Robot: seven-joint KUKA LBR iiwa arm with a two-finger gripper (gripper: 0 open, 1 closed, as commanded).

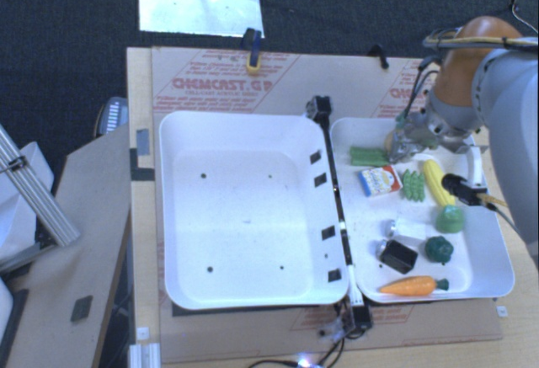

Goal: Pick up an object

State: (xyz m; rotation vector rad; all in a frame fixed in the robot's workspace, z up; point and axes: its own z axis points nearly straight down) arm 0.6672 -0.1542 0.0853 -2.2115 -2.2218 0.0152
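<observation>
The right bin point(500, 267) holds several toy items: a green cucumber-like piece point(367, 156), a small blue and red carton point(380, 180), a ridged green piece point(413, 186), a yellow corn cob point(432, 180), a light green round fruit point(450, 219), a dark green broccoli-like piece point(438, 249), a black block point(397, 256) and an orange carrot point(409, 285). My gripper point(402, 144) is low at the far end of this bin, just right of the cucumber-like piece and above the corn cob. I see nothing lifted.
The left bin point(244, 119) lies beside the right one, joined by a black hinged divider point(330, 189). Both rest on a cardboard-covered bench point(219, 82). A yellow clamp point(252, 65) stands at the back edge. The grey arm point(505, 88) fills the right side.
</observation>
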